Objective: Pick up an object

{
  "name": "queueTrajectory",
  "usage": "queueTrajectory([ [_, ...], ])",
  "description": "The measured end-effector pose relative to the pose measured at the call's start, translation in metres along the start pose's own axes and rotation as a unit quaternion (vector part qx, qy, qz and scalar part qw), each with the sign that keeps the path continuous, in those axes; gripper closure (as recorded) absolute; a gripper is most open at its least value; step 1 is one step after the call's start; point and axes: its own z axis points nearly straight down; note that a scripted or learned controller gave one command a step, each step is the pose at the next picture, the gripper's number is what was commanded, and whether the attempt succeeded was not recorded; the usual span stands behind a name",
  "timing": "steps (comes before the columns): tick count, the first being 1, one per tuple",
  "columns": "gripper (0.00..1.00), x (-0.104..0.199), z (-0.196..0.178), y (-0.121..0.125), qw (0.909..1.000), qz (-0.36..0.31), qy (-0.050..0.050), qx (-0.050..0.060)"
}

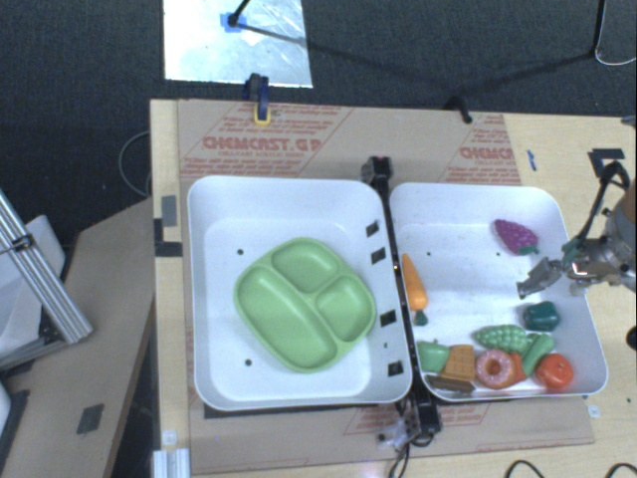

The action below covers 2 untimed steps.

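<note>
Camera view, pincer (542, 278) near right bin (468, 199) edge

Single fixed camera, mounted high above the pale wooden tabletop (328, 132), looking down at a slant. Far enough back to frame both shallow white plastic bins (289, 192) side by side, left bin near centre, right bin (468, 202) toward the right edge. Dark carpeted floor (90, 38) fills the top of the frame; tabletop's near edge runs along the bottom. Arm enters from the right.
</note>
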Motion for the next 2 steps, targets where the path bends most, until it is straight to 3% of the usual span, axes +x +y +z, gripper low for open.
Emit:
queueTrajectory([
  [1, 0.0, -0.007, 0.058, 0.004, 1.0, 0.0, 0.0, -0.001],
  [2, 0.0, -0.003, 0.098, 0.015, 1.0, -0.002, 0.0, -0.01],
])
